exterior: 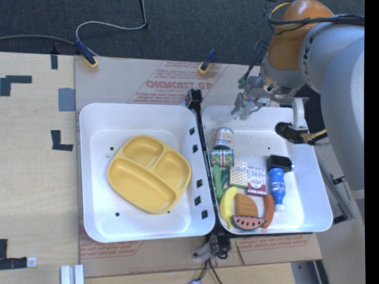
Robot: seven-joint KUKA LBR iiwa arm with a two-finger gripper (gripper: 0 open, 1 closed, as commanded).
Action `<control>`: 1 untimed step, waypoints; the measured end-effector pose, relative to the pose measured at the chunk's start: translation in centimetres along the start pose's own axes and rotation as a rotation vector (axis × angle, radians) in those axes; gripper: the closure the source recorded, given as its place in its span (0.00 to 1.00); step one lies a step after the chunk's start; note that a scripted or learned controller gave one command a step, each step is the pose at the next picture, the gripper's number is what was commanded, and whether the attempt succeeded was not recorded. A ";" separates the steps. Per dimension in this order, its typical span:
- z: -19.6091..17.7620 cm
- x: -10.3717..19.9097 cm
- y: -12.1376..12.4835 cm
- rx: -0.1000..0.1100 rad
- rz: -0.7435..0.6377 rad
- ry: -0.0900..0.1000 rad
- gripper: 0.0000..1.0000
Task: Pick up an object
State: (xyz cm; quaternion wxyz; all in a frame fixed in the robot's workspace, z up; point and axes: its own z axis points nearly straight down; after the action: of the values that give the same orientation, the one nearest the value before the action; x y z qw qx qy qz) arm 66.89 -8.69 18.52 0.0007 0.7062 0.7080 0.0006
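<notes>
The right bin (308, 176) holds several small objects. A tin can (223, 138) stands at the back left, with a green packet (221, 158) just in front of it. A blue bottle (276, 185) with a black block (278, 162) behind it lies to the right. At the front are a banana (228, 199), a toast slice (246, 206), a watermelon slice (247, 222) and a sausage (269, 210). My gripper (245, 107) hangs over the bin's far left corner, above and behind the can. It is open with nothing between its fingers.
The left bin (98, 158) holds a yellow divided plate (150, 173). A black divider (198, 152) runs between the two bins. Small boxes (249, 177) lie mid-bin on the right. The grey arm (331, 58) fills the space to the right.
</notes>
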 end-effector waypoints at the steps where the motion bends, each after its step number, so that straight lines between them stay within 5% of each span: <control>1: 0.1 0.0 -0.1 0.003 0.000 0.000 0.00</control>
State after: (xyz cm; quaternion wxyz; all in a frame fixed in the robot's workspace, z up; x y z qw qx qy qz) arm 66.83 -8.73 18.41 -0.0001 0.7063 0.7079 -0.0005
